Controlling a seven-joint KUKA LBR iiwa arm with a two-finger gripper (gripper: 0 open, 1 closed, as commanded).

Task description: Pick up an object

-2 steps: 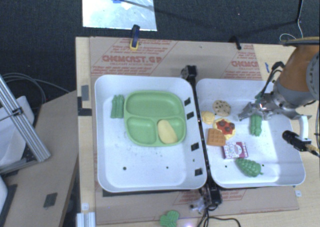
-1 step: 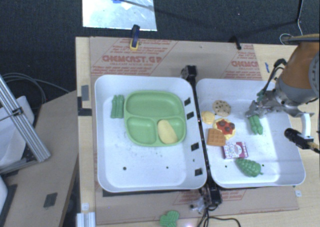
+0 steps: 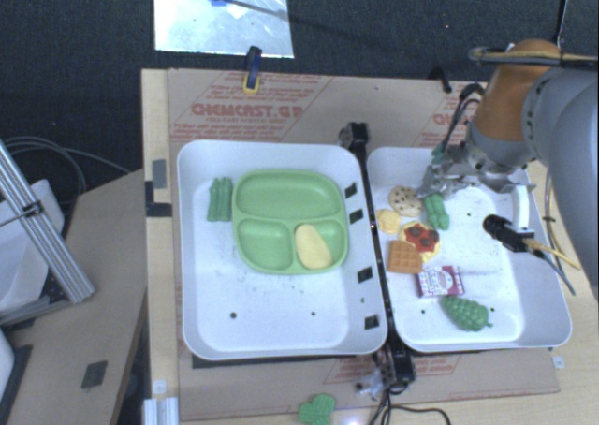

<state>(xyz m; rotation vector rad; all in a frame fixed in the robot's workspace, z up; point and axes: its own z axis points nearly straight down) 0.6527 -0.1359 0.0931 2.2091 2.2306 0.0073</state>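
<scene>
My gripper (image 3: 436, 182) hangs low over the back left of the right bin (image 3: 547, 315), reaching in from the right. Just below it lie a brown chocolate-chip cookie (image 3: 404, 198) and a small dark green pickle (image 3: 437, 213), the pickle almost under the gripper's tip. Whether the gripper touches either one cannot be told. Further forward in the same bin are a small yellow piece (image 3: 388, 221), a red and yellow toy food (image 3: 422, 237), an orange waffle (image 3: 404, 257), a pink and red packet (image 3: 439, 280) and a green bumpy bunch (image 3: 465, 313).
The left bin (image 3: 192, 264) holds a green divided plate (image 3: 281, 198) with a yellow oval piece (image 3: 313, 245) in its front right compartment. Green beans (image 3: 220, 198) lie left of the plate. A green toy (image 3: 316, 408) lies outside the bins at the front.
</scene>
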